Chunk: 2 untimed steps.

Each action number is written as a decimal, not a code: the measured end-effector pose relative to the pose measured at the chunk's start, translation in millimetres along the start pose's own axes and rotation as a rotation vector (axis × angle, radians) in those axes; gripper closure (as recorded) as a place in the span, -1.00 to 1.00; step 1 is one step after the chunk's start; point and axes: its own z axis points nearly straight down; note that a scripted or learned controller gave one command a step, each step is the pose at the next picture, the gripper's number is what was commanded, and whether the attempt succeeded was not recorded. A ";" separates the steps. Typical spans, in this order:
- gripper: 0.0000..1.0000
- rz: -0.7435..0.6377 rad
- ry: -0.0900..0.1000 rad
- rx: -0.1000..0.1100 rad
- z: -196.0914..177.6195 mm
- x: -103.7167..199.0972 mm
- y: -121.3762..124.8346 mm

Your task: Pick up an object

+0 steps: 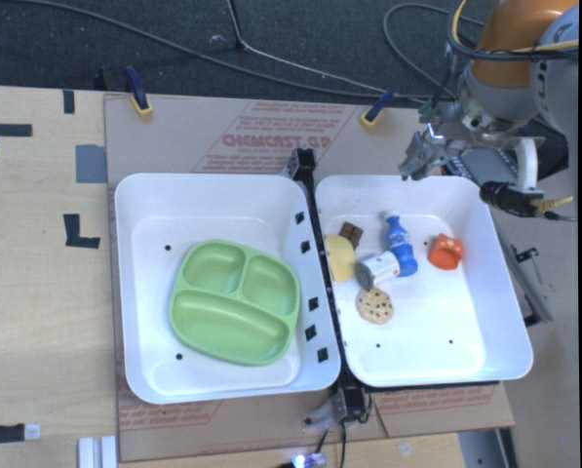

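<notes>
White plastic forms both shallow bins, which sit side by side on a brown cardboard sheet (271, 139) laid over the bench. The left bin (139, 213) holds a green divided plate (235, 301) with three compartments, lying flat near the bin's centre. The right bin (485, 349) holds the loose objects, grouped in its upper-left half: a small brown block (350, 232); a pale yellow piece (340, 257) just below it, against the divider between the bins; a blue bottle (398, 242) beside a grey-and-white cylinder (378, 268), the two touching or nearly so; a round cookie (374, 306) just below the cylinder; and an orange object (446, 252) set apart to the right. The arm — grey, with its orange band (524, 13) at the upper right — places the gripper (425, 154) above the right bin's far rim, clear of every object. Nothing lies between its fingers; whether they are apart or together cannot be told from this view. Two blue-and-yellow clamps (136, 93) hold the cardboard's far edge.
</notes>
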 end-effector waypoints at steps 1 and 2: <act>1.00 -0.002 0.001 0.007 9.6 40.3 -16.3; 1.00 -0.004 0.002 0.007 8.4 95.3 -25.2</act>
